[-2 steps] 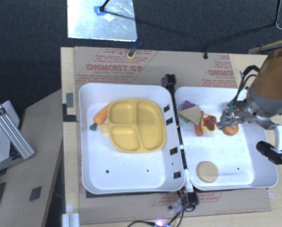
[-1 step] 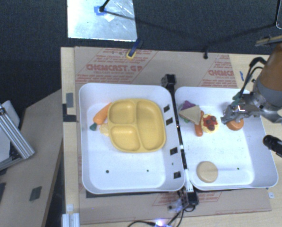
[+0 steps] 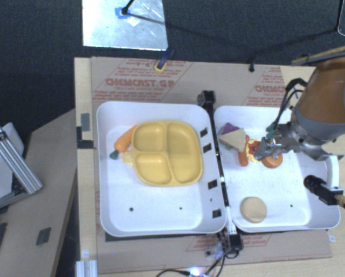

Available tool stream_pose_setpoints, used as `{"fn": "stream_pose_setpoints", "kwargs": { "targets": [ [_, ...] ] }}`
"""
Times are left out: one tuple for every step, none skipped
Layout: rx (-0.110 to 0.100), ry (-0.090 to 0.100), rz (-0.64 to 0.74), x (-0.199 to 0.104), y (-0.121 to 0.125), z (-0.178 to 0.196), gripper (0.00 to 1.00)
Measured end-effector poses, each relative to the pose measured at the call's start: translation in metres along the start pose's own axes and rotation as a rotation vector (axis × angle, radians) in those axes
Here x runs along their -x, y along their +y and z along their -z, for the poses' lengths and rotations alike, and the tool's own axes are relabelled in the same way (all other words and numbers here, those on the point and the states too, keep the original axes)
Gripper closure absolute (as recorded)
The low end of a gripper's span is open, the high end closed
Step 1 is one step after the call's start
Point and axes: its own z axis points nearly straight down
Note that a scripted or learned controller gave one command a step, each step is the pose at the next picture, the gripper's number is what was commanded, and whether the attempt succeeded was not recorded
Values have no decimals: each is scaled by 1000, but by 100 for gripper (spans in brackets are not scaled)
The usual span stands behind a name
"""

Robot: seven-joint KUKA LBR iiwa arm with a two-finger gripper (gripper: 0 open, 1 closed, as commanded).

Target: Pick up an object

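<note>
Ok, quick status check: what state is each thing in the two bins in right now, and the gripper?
Yellow divided plate: upright in the left bin, compartments bare.
Toy carrot: lying against the plate's left edge, partly tucked under it.
Sandwich wedge: lying in the right bin.
Round bun: lying flat, apart from the rest.
Gripper: low over the small cluster of toy food; grasp unclear.
</note>
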Motion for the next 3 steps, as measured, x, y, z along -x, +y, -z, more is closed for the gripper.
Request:
{"fn": "stream_pose_setpoints", "kwargs": {
  "targets": [
    [0, 1, 2, -49, -12, -7, 100],
    [2, 1, 3, -99, -20, 6, 100],
    [1, 0, -5, -95, -29, 11, 100]
  ]
}}
